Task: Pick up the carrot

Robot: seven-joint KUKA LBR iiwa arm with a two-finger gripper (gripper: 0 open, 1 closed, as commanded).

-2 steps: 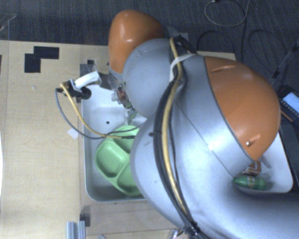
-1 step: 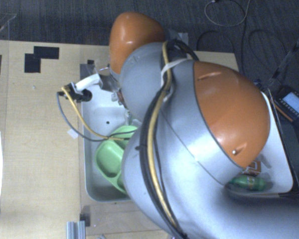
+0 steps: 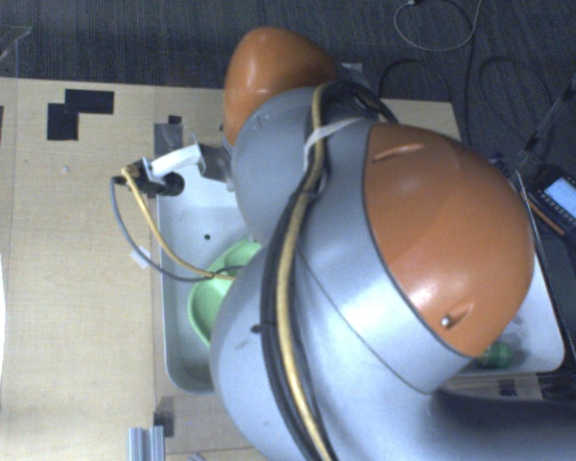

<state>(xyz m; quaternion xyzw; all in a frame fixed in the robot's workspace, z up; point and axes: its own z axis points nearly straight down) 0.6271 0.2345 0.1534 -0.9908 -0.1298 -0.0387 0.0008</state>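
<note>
My grey and orange arm point(image 3: 384, 257) covers most of the camera view and hides most of both bins. A pale green object point(image 3: 209, 301) shows at the arm's left edge inside the left bin point(image 3: 178, 229). A small dark green thing point(image 3: 496, 355) peeks out under the arm at the lower right. I see no carrot in the visible parts of the bins; the arm hides the rest.
Black and yellow cables point(image 3: 139, 229) loop from the arm's wrist over the left bin's left rim. The wooden bench point(image 3: 67, 257) lies open to the left of the bins, with black markers at the back left.
</note>
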